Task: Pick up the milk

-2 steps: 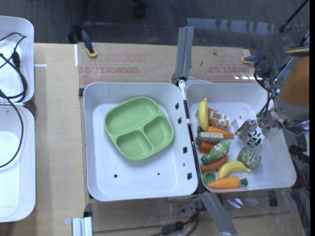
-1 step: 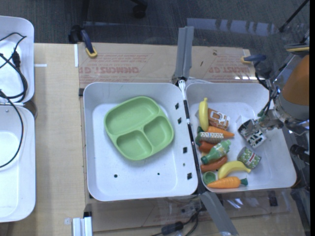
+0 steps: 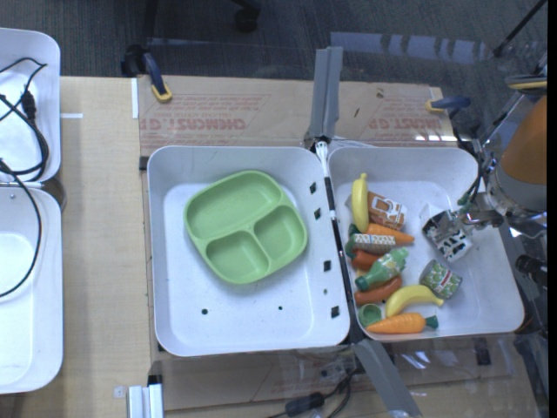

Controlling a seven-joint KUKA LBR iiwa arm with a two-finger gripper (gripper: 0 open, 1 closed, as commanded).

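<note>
The milk (image 3: 455, 246) is a small white carton with black cow patches. It lies in the right part of the right bin (image 3: 409, 174), near the bin's right wall. My gripper (image 3: 439, 227) comes in from the right and sits right at the carton's upper left edge, touching or just over it. The grey arm with its orange band (image 3: 527, 151) rises at the right edge of the view.
A pile in the right bin's left half holds a banana (image 3: 359, 200), an orange-and-white carton (image 3: 386, 209), carrots (image 3: 389, 233), a green bottle (image 3: 381, 268), a second banana (image 3: 413, 297) and a green can (image 3: 439, 279). A green divided plate (image 3: 246, 225) lies in the left bin (image 3: 174, 320).
</note>
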